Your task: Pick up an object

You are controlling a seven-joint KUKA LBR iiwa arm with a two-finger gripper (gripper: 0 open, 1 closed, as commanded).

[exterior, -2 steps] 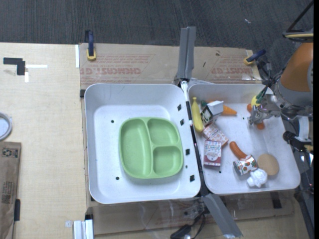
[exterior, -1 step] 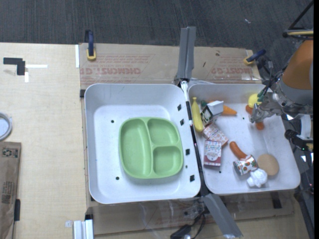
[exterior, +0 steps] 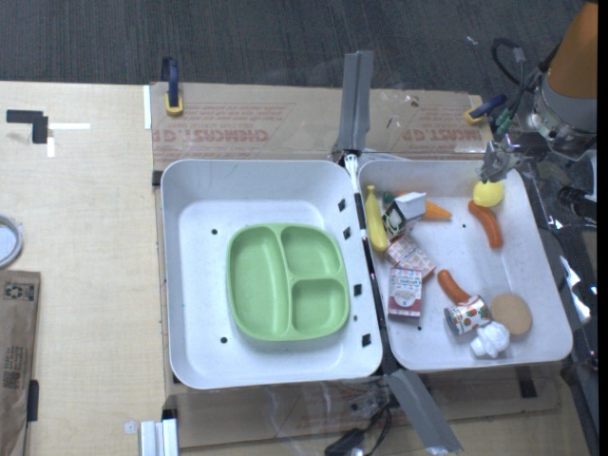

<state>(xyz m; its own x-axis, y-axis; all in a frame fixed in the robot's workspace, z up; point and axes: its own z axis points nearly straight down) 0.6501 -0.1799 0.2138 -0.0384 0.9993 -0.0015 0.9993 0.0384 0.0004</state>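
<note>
Although nothing has been lifted yet, the gripper [exterior: 494,164] hangs at the far edge of the right bin [exterior: 532,350], just above a yellow lemon-like toy [exterior: 488,194] — whether it is apart or together, I cannot tell. Beside the toy lies a sausage [exterior: 486,224]; a banana [exterior: 376,220], small cartons [exterior: 407,291] and a can [exterior: 465,315] sit nearer. The left bin [exterior: 190,255] holds a green divided tray [exterior: 288,281]. Grasping and raising remain, by my judgement.
</note>
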